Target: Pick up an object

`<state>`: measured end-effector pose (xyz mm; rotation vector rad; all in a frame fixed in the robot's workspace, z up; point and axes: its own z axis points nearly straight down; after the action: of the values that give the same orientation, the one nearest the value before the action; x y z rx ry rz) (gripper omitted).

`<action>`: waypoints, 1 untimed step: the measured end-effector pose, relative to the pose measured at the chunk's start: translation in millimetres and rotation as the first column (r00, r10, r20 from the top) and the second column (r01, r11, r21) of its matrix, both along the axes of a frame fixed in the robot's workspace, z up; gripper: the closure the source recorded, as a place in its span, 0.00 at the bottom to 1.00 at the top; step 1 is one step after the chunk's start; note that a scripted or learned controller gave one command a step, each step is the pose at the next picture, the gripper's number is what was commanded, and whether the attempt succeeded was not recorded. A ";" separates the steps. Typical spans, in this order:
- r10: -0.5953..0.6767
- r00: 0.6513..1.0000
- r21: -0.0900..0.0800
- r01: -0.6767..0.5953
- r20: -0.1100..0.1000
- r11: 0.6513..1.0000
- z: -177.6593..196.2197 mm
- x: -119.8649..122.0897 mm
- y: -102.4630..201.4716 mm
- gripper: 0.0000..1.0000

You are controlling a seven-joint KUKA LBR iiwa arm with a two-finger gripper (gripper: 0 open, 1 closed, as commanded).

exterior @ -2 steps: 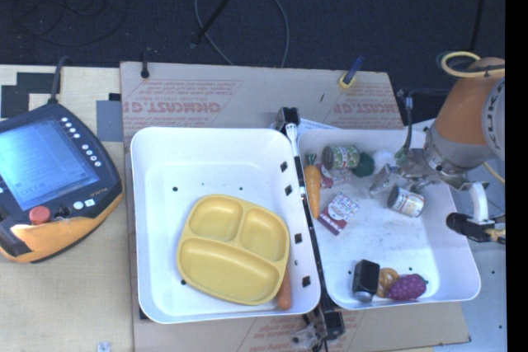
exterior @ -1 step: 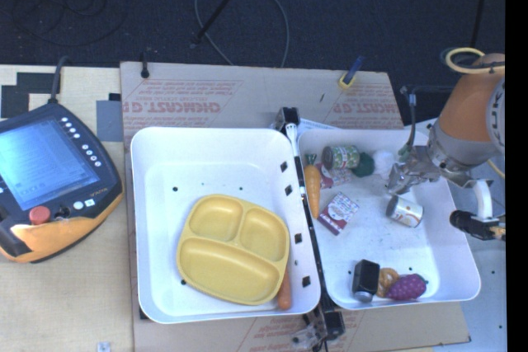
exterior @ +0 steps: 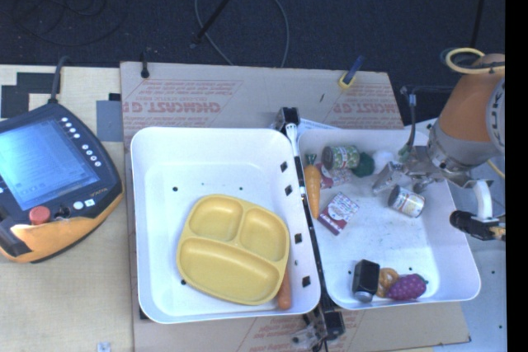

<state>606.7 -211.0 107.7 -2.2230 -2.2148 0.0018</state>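
The gripper (exterior: pixel 402 182) is in the right bin (exterior: pixel 462 280), its fingers pinching a small can (exterior: pixel 406 201) near the far right side. The can lies on its side, its long way pointing left and right, a bit slanted. Its label is too small to read.

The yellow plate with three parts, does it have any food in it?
No food in it. The yellow plate lies flat in the left bin, and all three compartments show bare yellow. A carrot lies just beside its rim.
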 end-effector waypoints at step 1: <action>0.006 1.000 0.003 -0.006 -0.008 1.000 -21.8 35.3 22.1 0.00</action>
<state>641.9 -188.9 85.9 -2.2109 -2.2162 0.0081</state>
